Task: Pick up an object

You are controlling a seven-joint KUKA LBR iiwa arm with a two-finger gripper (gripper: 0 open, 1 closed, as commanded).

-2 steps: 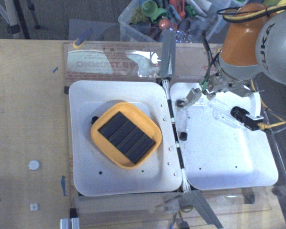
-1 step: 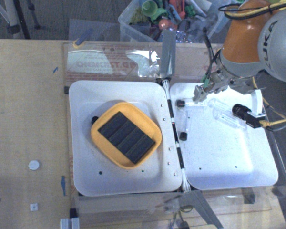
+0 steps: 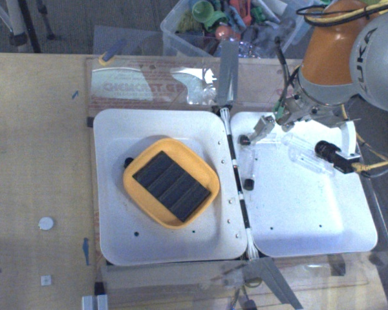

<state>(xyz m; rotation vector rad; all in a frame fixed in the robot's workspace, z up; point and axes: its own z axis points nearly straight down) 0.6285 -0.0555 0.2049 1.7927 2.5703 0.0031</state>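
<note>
A yellow rounded-square object (image 3: 171,183) with a black slatted top lies tilted in the middle of the left bin (image 3: 110,237). A small black piece (image 3: 128,163) peeks out from under its left corner. My gripper (image 3: 284,141) hangs over the back part of the right bin (image 3: 310,225), well to the right of the yellow object. Its fingers (image 3: 264,126) stand open with nothing between them, one pointing toward the divider and the other, paler one lying toward the bin's right side.
Two small dark bits (image 3: 248,184) sit by the divider (image 3: 236,173) between the bins. A clear tub of colourful toys (image 3: 233,11) stands behind the bench. A black part with a yellow cable (image 3: 339,159) hangs off the wrist.
</note>
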